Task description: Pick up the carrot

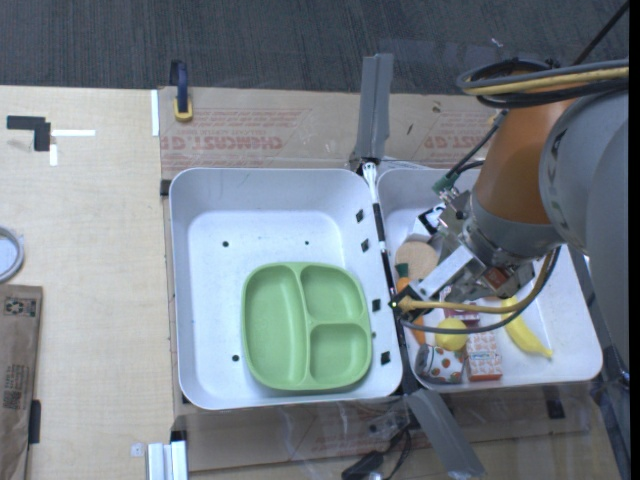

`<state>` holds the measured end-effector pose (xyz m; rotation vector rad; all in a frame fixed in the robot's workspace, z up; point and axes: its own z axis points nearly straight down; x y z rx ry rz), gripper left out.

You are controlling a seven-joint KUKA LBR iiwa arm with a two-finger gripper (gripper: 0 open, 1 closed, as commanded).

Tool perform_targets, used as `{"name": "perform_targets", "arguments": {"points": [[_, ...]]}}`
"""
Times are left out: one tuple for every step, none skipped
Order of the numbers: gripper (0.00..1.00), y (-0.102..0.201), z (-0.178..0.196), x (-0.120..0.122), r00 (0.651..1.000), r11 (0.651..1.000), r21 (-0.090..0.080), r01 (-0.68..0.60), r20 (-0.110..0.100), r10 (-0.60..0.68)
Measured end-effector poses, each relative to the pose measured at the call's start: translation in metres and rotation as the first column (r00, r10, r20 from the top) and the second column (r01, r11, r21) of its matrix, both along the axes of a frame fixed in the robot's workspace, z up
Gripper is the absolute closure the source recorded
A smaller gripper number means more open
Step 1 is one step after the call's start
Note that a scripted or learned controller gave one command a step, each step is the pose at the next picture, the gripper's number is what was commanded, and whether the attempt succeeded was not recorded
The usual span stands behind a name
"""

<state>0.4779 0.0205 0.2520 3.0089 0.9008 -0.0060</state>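
The carrot (403,290) is an orange piece lying against the left wall of the right bin (580,363), and the gripper partly covers it. My gripper (436,290) hangs low over that bin's left half, right above and beside the carrot, with the grey arm and its orange band (520,158) rising to the right. From this view I cannot see whether anything is held.
A green three-part plate (305,325) lies in the left bin (200,268). In the right bin sit a yellow lemon (451,335), a banana (527,336), a red-and-white carton (484,356), a printed packet (444,367) and a tan round item (415,260).
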Motion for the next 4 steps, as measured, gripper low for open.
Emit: {"name": "perform_targets", "arguments": {"points": [[1.0,-0.037,0.079,0.0,0.968,0.968,-0.002,0.252,0.0,-0.252],[1.0,-0.02,-0.027,-0.001,0.989,0.989,-0.001,0.145,-0.001,-0.145],[1.0,-0.035,-0.062,-0.002,0.995,0.995,0.001,0.096,-0.004,-0.096],[1.0,-0.032,-0.047,-0.001,0.999,0.999,0.001,0.045,-0.001,-0.045]]}}
